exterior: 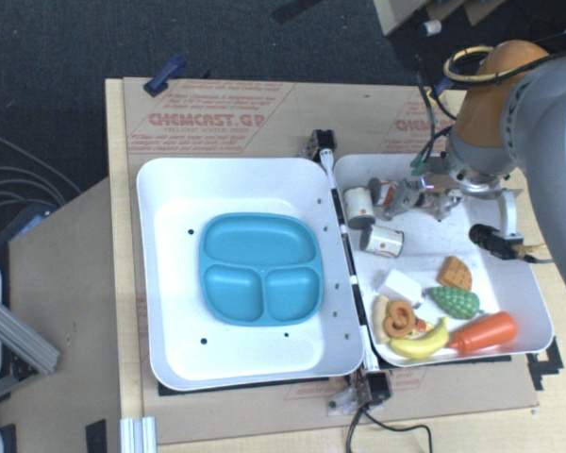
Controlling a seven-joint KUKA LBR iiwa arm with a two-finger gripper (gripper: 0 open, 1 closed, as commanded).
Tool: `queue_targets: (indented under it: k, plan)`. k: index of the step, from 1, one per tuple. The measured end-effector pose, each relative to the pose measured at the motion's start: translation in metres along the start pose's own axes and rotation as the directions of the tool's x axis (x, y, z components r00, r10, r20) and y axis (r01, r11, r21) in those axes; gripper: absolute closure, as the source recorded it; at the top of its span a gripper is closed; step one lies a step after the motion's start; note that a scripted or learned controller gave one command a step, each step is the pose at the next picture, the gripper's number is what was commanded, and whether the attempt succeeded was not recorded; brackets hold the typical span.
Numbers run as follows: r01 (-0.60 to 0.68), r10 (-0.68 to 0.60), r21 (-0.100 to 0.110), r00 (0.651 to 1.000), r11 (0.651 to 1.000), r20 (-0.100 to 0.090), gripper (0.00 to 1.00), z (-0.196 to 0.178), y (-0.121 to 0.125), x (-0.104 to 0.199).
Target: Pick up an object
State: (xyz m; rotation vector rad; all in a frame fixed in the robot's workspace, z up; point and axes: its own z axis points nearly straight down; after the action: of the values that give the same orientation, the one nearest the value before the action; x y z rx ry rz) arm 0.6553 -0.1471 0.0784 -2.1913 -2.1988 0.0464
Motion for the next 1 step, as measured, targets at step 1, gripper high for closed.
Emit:
queue_targets:
  k: [1]
  plan:
    - [-0.005, 0.005, 0.000, 1.000, 1.000, 0.006, 0.00, -0.0004, 0.0010, 0.0195]
